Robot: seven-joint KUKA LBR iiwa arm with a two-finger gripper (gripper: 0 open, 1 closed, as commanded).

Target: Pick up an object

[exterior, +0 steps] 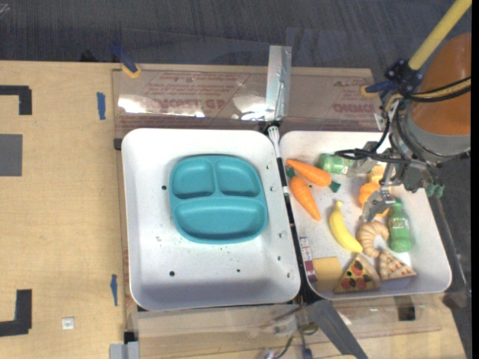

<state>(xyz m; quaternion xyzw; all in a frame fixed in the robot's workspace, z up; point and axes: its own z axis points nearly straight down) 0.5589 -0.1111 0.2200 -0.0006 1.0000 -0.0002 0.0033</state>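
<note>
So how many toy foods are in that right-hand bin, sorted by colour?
Orange: 3, two carrots and a small piece
Green: 2, bottles
Yellow: 1, banana
Tan or brown: 4, croissant, block, two pizza slices
Total: 10

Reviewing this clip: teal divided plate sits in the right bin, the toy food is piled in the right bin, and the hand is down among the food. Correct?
One error. The camera view shows the teal divided plate in the left bin, not the right. The toy food, such as the banana, does lie in the right bin, with the hand down among it.

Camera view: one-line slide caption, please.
Gripper lowered over toy food in the right bin; teal divided plate sits in the left bin.
</note>
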